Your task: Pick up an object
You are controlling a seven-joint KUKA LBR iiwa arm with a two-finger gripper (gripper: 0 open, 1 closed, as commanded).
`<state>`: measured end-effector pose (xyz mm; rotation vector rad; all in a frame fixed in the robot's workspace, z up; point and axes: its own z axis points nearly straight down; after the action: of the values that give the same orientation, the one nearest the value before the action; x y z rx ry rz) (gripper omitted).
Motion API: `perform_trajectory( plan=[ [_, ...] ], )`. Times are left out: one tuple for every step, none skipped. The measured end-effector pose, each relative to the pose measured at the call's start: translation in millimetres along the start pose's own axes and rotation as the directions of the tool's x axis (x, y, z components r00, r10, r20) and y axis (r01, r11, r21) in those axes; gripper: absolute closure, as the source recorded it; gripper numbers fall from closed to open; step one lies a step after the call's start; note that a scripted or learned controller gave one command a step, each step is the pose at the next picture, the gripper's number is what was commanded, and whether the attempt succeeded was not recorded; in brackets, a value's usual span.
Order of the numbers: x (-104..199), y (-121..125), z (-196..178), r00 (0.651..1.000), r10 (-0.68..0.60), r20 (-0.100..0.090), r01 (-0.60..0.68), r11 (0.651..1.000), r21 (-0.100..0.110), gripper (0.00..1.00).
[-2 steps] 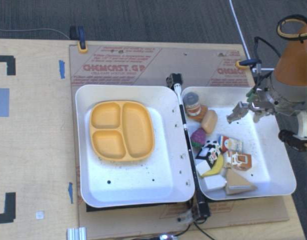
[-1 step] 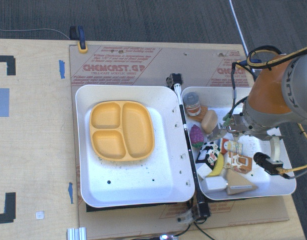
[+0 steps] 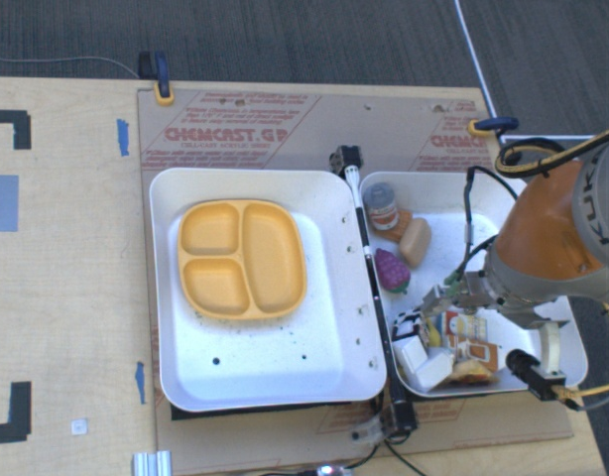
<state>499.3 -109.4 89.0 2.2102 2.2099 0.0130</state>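
Observation:
My gripper (image 3: pixel 451 303) reaches in from the right and hangs low over the right bin (image 3: pixel 572 360), just above a heap of small packages (image 3: pixel 461 343). A white box (image 3: pixel 426 367) lies at the heap's front left. Further back in the same bin sit a purple bunch of grapes (image 3: pixel 392 269), a tan bread-like piece (image 3: pixel 416 241) and a small jar with an orange label (image 3: pixel 382 207). The wrist hides part of the heap, and I see nothing lifted off the bin floor.
The left bin (image 3: pixel 329 365) holds a yellow divided plate (image 3: pixel 242 258). The orange and grey arm (image 3: pixel 548 241) covers the right bin's right side. Cables (image 3: pixel 473 216) run across the back of that bin.

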Motion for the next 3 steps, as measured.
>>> perform_trajectory(
  plan=[
    [-4.0,1.5,-11.2,1.0,0.004,0.009,-0.003,1.0,-0.007,1.0],
    [54.6,43.2,-95.4,1.0,-0.001,-0.006,0.001,1.0,0.017,1.0],
    [54.5,43.0,-95.2,1.0,-0.001,-0.006,0.001,1.0,0.017,0.0]
  ],
)
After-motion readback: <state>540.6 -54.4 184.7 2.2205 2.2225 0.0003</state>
